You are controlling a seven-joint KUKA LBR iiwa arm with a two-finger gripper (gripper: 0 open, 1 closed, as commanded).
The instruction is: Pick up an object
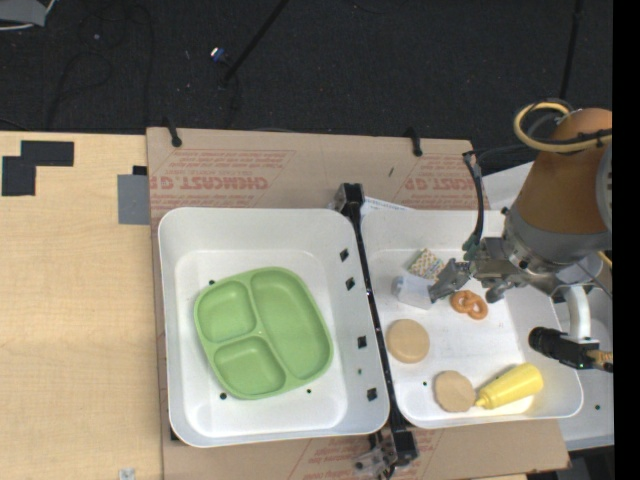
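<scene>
Down in the right bin [560,408] sits the end effector [447,286], dark fingers low over the white floor; whether they are apart or together, I cannot tell from this angle. Just to its right, nearly touching, lies a small orange pretzel [469,303]. Just to its left is a pale bluish block [411,290], and up beyond that a speckled cracker-like piece [425,262]. Nearer the camera, a round tan cookie [408,341] lies below the end effector, with a second tan disc [454,391] further toward the front rim, touching a yellow squeeze bottle [511,386] lying on its side.

Across the divider, the left bin [180,258] carries a green three-compartment plate [263,332].

Both bins rest on a cardboard sheet [300,168]; red print on it appears upside down and seems to read "CHEMCRZT. G P", though the letters are unclear. The desk [70,308] is pale wood with dark square markers near its left edge. Behind, dark carpet [350,48] with trailing cables.
</scene>
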